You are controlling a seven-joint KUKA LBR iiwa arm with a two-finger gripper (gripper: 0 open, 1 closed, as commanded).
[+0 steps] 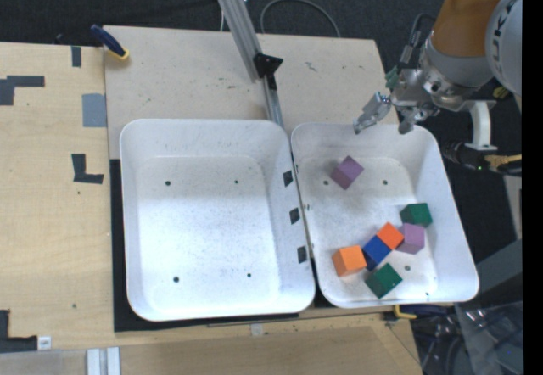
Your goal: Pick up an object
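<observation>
— What lay in the right bin [441, 163]?
— A purple cube [346, 171] sat alone near the far end; orange, blue and green cubes [381, 258] clustered at the near end.
— And the gripper [387, 119]?
— It hung over the bin's far rim, fingers apart, gripping nothing.

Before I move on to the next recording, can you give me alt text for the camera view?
A grey and orange robot arm holds its gripper above the far rim of the right bin, grasping nothing. That bin holds seven small blocks: a purple one alone near the middle and six clustered at the near end. The left bin sits beside it.
</observation>
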